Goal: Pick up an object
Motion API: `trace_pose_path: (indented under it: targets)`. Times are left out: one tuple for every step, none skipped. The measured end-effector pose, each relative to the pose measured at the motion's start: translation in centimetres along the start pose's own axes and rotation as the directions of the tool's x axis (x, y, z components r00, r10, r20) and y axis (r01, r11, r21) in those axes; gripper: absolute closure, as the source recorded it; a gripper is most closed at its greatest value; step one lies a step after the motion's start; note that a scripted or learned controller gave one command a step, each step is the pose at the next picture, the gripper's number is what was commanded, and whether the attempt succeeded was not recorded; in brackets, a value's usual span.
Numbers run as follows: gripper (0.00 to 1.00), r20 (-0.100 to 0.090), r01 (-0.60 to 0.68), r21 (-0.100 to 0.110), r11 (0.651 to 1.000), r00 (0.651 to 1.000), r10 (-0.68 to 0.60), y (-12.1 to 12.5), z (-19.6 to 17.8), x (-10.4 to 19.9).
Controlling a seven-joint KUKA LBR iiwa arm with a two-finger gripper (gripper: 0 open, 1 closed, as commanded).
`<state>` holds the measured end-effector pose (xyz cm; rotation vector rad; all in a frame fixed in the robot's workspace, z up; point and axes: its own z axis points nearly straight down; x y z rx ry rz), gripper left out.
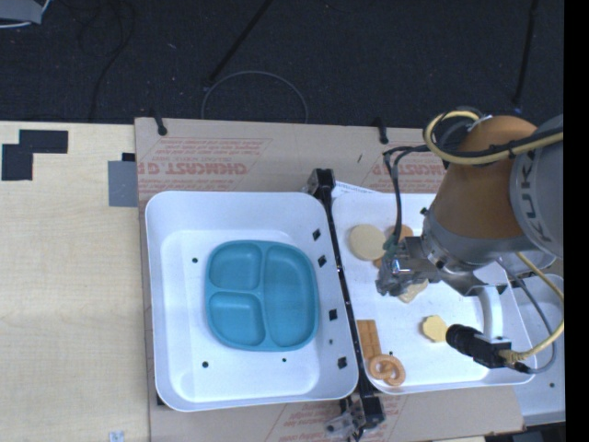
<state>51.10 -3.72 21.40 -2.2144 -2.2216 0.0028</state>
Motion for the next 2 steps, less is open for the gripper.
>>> trace_pose_path:
  targets:
    - [1.0,-0.001,0.001,0.001,1.0,1.0,-0.001,-1.6,-0.5,5.2]
    - [1.0,0.001,0.0,0.001,1.0,1.0,0.0,-2.1,0.3,10.1]
